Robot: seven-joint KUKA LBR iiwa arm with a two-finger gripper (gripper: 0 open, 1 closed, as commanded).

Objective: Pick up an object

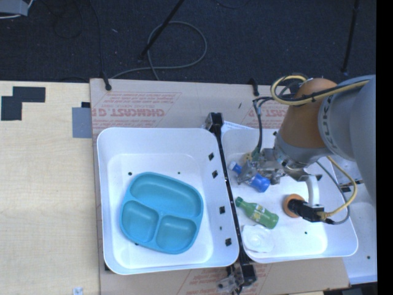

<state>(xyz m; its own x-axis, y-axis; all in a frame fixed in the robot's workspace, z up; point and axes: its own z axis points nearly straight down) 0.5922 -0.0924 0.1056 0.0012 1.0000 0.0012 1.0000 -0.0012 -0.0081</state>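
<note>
Nearest the lens, at 6 o'clock in the right bin [344, 241], lies a clear lid [258, 238], green bottle [256, 212] above it; my pincer [258, 176], state indiscernible, sits over blue clutter [260, 184] at 11 o'clock, so I should centre on one piece before closing.

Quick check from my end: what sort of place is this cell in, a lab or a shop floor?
Most likely a robotics lab. The arm works over two white bins set on printed cardboard, loose cables trail over dark carpet behind, and the bins hold toy-like items: a blue divided plate and a small green bottle.
</note>
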